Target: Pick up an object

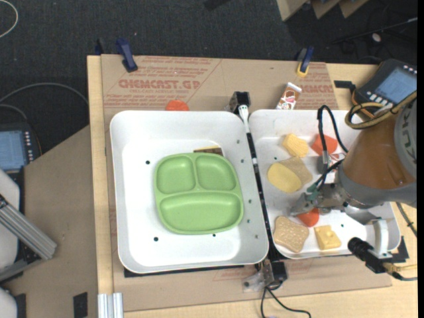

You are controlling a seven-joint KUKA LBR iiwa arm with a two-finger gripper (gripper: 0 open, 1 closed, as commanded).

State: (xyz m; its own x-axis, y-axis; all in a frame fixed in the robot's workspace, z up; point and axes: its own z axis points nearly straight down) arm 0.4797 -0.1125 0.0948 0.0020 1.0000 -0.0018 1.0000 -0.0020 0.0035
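Note:
The right bin (265,128) holds a pale yellow round piece (283,177), a yellow block (295,144), a red piece (324,143), a round cracker (290,234), a small yellow cheese wedge (327,237) and a red-orange piece (307,217). My gripper (313,195) is low in the middle of that bin, just above the red-orange piece and right of the pale round piece. The arm's grey wrist covers most of it.
A green divided plate (197,192) lies in the left bin (132,151), with a brown item (208,151) at its far edge. A small snack packet (289,97) and an orange disc (176,105) lie on the cardboard behind the bins. Blue clamps (126,53) hold the board.

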